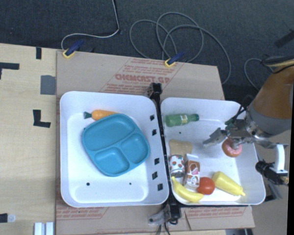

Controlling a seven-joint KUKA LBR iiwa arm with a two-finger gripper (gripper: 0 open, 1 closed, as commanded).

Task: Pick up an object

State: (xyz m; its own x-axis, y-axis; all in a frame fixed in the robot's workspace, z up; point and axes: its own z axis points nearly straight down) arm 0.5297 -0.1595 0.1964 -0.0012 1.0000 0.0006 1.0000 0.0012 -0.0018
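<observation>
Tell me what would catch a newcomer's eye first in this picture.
Probably the big blue divided plate lying across the left bin, with an orange carrot tucked behind it. After that, the cluster of toy food at the right bin's near edge, a banana, a tomato and a yellow pepper, and the gripper reaching in from the right beside a pinkish round object.

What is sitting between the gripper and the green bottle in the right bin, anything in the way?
Nothing visible does. The gripper hangs over the right bin, and the green bottle lies toward the divider from it, with bare white floor between. The pink round item sits on the gripper's other side, off that line.
</observation>
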